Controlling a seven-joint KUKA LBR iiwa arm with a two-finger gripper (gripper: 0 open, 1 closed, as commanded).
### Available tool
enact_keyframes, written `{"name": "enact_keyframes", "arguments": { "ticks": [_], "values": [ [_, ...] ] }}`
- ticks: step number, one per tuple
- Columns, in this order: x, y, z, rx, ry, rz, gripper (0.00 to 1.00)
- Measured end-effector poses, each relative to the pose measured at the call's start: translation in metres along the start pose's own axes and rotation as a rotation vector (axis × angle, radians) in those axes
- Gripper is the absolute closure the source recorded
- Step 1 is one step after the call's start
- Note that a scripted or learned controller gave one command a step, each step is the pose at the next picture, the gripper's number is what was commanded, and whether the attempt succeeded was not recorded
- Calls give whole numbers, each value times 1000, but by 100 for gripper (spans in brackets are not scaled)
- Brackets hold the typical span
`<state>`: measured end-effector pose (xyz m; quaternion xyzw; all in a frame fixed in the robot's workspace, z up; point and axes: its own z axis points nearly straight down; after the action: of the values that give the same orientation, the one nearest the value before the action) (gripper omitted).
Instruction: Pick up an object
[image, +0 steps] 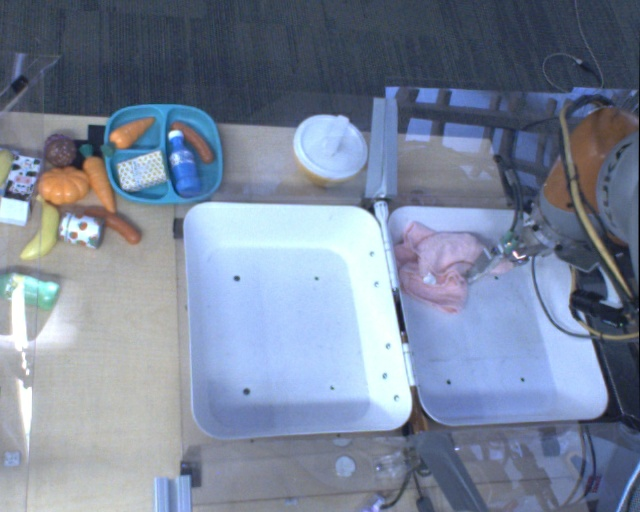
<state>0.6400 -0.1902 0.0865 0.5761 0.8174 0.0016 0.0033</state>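
Reaching in from the right, the arm (590, 180) has its gripper (487, 264) low in the right bin (520, 400), right at the edge of a crumpled pink cloth (440, 266) that lies in the bin's upper-left corner, close against the divider between the two bins. The tips sit at the cloth's right-hand folds and appear to touch it, but they are small and partly lost against the fabric, so I cannot tell how far apart they stand, nor whether any cloth is actually caught in them. The cloth rests flat on the bin floor and looks unlifted, so I judge the step in hand to be the grasp itself: the approach is done, the lift is not yet begun. The left bin (290, 400) holds nothing to pick, and the toy food on the bench, such as the blue plate (206, 125) with its carrot and bottle, the small pumpkin (63, 186) and the banana (42, 235), lies well away from the arm's reach here, so the cloth is the likely target. The next move calls for a firm close on a fold thick enough to hold, then a straight rise clear of the bin wall. Soft fabric may slip out or trail, and a pinch at the very edge may catch only a thin layer, so the lift ought to be slow enough to show whether the cloth comes up with it.
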Motion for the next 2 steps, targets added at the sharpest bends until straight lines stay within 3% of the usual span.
{"name": "enact_keyframes", "arguments": {
  "ticks": [1,2],
  "values": [
    [24,38,0,12,-3,-18,0],
    [-16,25,0,14,21,-5,0]
  ]
}}
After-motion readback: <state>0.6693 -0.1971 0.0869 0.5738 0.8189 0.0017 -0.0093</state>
